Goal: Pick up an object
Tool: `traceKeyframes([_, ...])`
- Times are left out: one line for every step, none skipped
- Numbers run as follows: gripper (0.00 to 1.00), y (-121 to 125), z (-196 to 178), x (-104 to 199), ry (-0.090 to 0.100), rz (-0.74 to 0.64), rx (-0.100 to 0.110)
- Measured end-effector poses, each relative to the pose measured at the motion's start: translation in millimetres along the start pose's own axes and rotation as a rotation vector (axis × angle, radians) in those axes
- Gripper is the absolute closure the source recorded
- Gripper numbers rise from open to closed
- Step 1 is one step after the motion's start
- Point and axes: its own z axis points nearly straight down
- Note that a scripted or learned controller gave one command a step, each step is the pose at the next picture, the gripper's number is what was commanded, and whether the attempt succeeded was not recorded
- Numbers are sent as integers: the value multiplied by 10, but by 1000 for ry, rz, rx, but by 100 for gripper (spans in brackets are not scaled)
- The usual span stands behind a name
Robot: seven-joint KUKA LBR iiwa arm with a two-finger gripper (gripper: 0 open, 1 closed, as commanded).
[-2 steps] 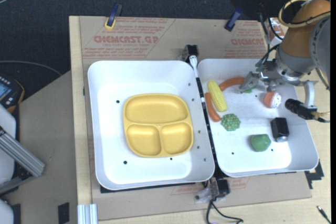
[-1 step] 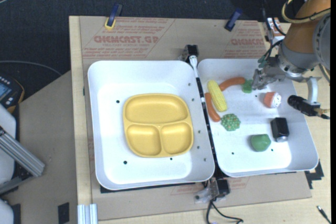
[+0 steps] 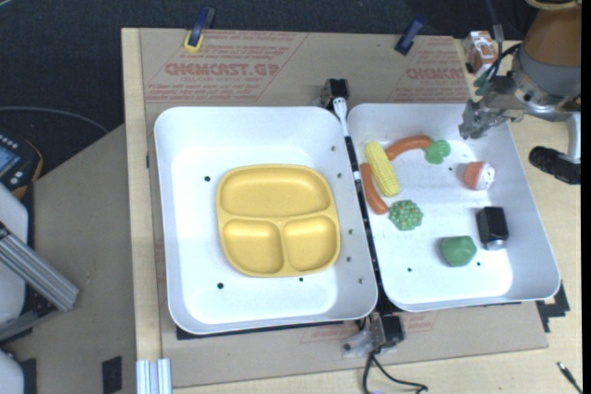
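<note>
The right bin [image 3: 517,277] holds several small items: a yellow corn cob [image 3: 380,167], an orange carrot with a green top [image 3: 413,146], an orange sausage [image 3: 373,191], a green broccoli piece [image 3: 405,215], a red and white piece [image 3: 476,175], a black block [image 3: 492,227] and a green lump [image 3: 457,250]. My gripper [image 3: 474,124] hangs over the bin's far right corner, above and to the right of the carrot. Nothing shows between its fingers.
The left bin [image 3: 185,152] holds a yellow divided tray [image 3: 277,219]. Blue and yellow clamps [image 3: 197,30] pin the cardboard base at the back. A black clip [image 3: 337,91] sits between the bins at the far side. A metal bar [image 3: 37,277] lies at far left.
</note>
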Motion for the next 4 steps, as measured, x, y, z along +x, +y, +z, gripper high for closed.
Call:
traceKeyframes([100,42,-446,-26,0,0,0])
traceKeyframes([100,53,-624,-31,1,0,3])
traceKeyframes([100,106,-615,410,5,-4,8])
traceKeyframes([100,109,-512,973,6,-6,11])
